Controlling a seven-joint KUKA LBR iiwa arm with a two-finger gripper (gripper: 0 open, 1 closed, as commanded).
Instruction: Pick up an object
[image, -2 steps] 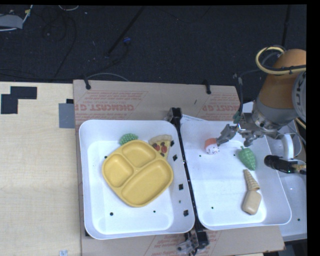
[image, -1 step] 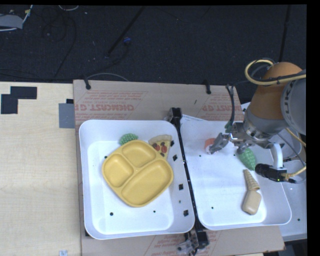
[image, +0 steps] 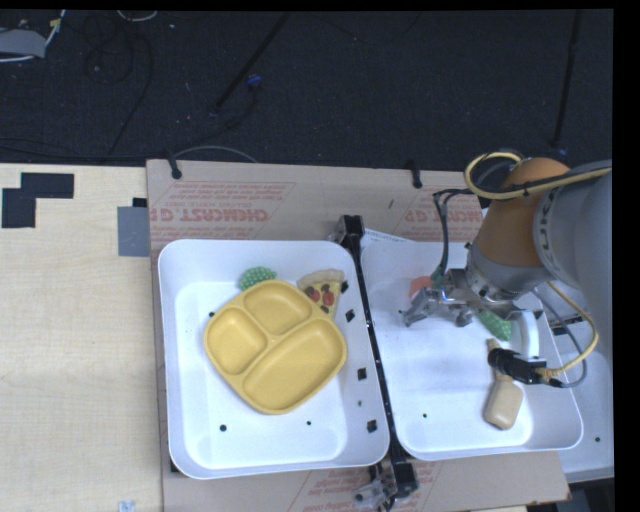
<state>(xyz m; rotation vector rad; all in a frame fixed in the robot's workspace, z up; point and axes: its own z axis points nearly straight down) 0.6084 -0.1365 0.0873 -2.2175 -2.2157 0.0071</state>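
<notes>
Orange-red small item (image: 419, 286): lies in the right bin (image: 440, 420), far-left part, just beside the gripper (image: 438, 308) and partly hidden by it; shape unclear. Gripper opening: cannot tell. Same bin: green piece (image: 496, 326) beside the wrist; tan bread-like block (image: 503, 405) at front right. Left bin (image: 190, 400): yellow three-compartment plate (image: 276, 345), green toy vegetable (image: 257, 275), pizza slice (image: 322, 289).

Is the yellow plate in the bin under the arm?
No, the yellow plate lies in the other bin, away from the arm.
</notes>
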